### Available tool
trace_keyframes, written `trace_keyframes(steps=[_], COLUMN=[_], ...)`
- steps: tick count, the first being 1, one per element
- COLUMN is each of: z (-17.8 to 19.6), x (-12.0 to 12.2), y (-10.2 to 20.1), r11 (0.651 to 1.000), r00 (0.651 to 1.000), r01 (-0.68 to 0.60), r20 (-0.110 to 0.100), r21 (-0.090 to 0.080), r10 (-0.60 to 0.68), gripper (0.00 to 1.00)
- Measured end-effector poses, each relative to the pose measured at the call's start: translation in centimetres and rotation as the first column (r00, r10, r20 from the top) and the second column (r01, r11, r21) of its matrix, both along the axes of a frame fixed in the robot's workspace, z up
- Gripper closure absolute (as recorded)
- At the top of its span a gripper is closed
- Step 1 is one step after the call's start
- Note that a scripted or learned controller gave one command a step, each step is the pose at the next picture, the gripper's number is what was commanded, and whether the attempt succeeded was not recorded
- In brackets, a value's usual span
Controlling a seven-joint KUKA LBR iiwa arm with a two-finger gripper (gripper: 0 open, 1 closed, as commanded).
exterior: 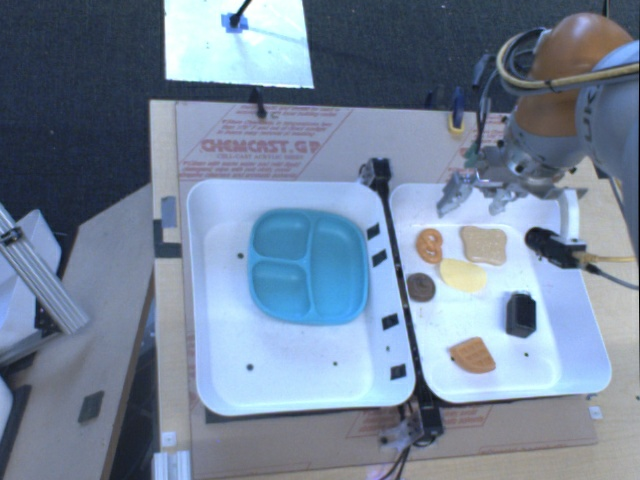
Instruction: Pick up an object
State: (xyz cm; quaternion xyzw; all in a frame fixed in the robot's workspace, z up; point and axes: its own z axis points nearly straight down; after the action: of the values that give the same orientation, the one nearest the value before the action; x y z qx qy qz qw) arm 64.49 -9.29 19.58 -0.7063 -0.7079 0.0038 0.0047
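Note:
My gripper (472,200) hangs over the far edge of the right bin (580,368), open, with nothing between its fingers. Just in front of it lie an orange pretzel (430,245) and a tan slice of toast (484,245). A pale yellow oval piece (463,275) sits below the toast, and a round brown cookie (421,287) lies to its left. Nearer the front are a black block (520,314) and an orange wedge (472,355).
The left bin (215,368) holds a blue divided plate (306,266). A black clipped divider (392,278) runs between the two bins. The arm comes in from the upper right, above the right bin's far corner.

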Motion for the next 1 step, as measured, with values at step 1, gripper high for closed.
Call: trace_keyframes(steps=[1], z=[0.87], x=[0.27], y=[0.02], r11=[1.0], r00=[1.0], r01=[-0.002], r20=[0.013], r21=[-0.001], r10=[0.002], gripper=[0.0])
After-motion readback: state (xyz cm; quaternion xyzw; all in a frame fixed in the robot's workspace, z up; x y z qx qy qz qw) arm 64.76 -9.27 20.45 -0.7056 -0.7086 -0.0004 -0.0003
